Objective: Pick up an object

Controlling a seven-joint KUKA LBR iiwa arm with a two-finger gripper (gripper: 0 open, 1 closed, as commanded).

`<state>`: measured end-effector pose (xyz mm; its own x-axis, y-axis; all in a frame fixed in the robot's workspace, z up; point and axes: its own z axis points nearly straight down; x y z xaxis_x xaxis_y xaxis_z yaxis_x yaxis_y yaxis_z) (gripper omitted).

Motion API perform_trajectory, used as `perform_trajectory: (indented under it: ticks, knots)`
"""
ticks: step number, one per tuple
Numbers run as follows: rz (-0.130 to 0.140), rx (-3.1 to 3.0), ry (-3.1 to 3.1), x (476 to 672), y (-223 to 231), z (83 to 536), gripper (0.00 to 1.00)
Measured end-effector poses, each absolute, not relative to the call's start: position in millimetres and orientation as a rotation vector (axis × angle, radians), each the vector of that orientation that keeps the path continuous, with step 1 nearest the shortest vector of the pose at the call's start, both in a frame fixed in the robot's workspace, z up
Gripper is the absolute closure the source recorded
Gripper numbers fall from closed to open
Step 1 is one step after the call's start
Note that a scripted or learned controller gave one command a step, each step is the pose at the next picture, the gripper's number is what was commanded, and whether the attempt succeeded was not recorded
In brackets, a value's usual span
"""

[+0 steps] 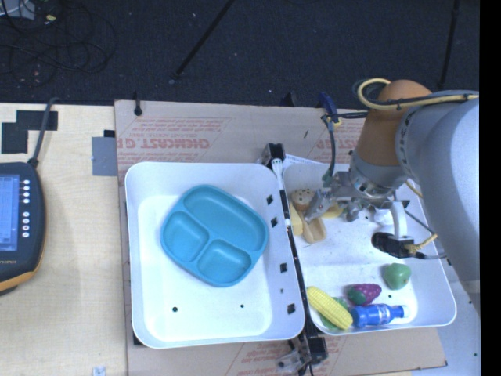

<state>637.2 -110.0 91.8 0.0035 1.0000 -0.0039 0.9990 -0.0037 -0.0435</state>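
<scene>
My gripper (327, 204) is low over the upper left part of the right bin (438, 308), under the orange wrist band. Just left of it lies a yellow holed piece like cheese (300, 201), and a tan piece (314, 229) sits right below it. Whether the gripper touches either one is hidden by the wrist. Along the bin's front edge lie a yellow corn cob (329, 307), a purple bunch of grapes (364, 293) and a blue bottle (379, 314). A green fruit (397, 275) rests near the right wall.
The left bin (149, 304) holds a blue divided plate (214, 235). A black part with a cable (394, 244) hangs beside the wrist over the right bin. A teach pendant (16, 218) lies on the bench at far left.
</scene>
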Motion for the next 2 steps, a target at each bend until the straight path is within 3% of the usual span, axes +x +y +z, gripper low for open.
perform_trajectory:
  ticks: [1, 2]
  knots:
    - [0.03, -2.189, -2.197, 638.6, -132, 90, 0.0]
    - [0.05, -2.204, -2.197, 637.7, -105, 92, 0.0]
